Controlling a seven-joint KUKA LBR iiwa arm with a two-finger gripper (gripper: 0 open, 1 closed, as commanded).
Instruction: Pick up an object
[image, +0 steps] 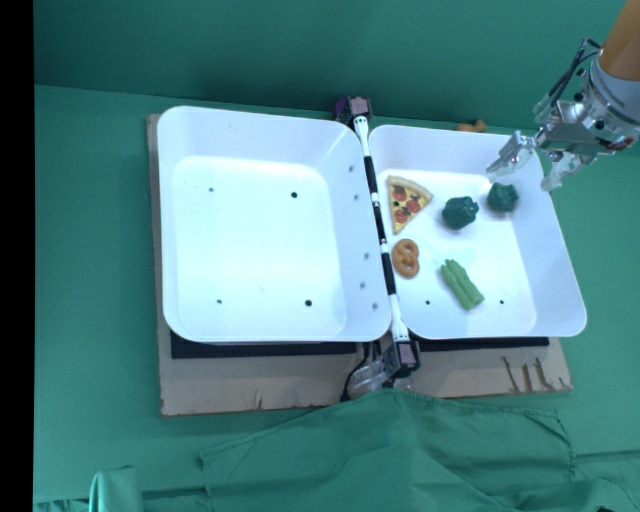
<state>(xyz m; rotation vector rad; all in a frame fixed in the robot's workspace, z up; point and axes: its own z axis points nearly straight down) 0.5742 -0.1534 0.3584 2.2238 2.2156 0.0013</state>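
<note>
The tool (530, 165) hangs at about two o'clock in the view, over the far right corner of the right bin (560, 290), with its two metal fingers (508, 156) spread apart and nothing between them. The grey arm (615, 85) comes in from the upper right corner. Just below the spread fingers, toward six o'clock from the tool, sits a small dark green broccoli piece (502, 197) on the bin floor; the fingers look close above it, but whether they touch it cannot be told. Just beside it, at nine o'clock from it, lies a dark green pepper (460, 212). Farther toward nine o'clock, near the bin's left wall, rests a pizza slice (406, 200) with its point aimed toward five o'clock. At six o'clock from the slice lies a small orange pretzel (405, 257), and at four o'clock from the pretzel a light green asparagus bundle (462, 283) lies slanted. The left bin (180, 150) sits edge to edge with the right one, and a black-and-white strip (378, 215) runs along the seam between them. Both bins rest on a brown cardboard sheet (230, 385) on the green tabletop (90, 250). A rumpled green cloth (400, 455) lies at six o'clock, at the near edge of the view. A small orange object (472, 126) sits on the tabletop just beyond the right bin's far rim.
</note>
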